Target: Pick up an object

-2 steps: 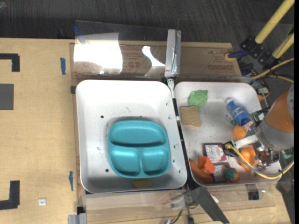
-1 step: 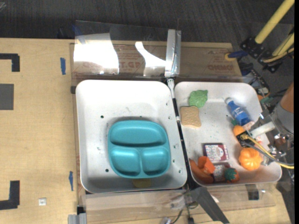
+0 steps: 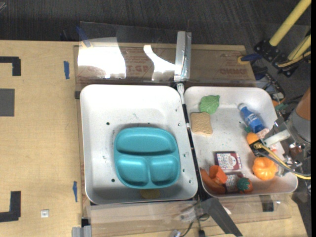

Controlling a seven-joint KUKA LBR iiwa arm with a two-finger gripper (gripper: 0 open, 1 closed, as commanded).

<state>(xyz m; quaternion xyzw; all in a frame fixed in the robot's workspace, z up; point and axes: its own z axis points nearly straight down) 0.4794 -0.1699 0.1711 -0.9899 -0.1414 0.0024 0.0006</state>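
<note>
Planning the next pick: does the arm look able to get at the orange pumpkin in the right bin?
Probably yes. The pumpkin lies uncovered near the right bin's right wall, on the side where the arm enters, with nothing stacked on it.

Both white bins (image 3: 94,132) look like smooth moulded plastic, faint sheen, speckled with small dark marks. Teal divided tray (image 3: 146,155) in the left bin: glossy plastic, soft highlights along its ridges. Bench top (image 3: 39,147): matt brown board, cardboard-like, with blue tape tabs. Clear sheet (image 3: 128,58) along the bins' far edge: shiny, strong glare. In the right bin: blue bottle (image 3: 251,118) glossy plastic; orange pumpkin (image 3: 264,168) smooth, slightly shiny; tan slice (image 3: 201,123) matt, porous-looking; green leafy piece (image 3: 210,103) matt, crinkled; small red packet (image 3: 227,160) printed, paper-like or foil, cannot tell. Floor beyond: dark, ribbed, carpet-like.
</note>
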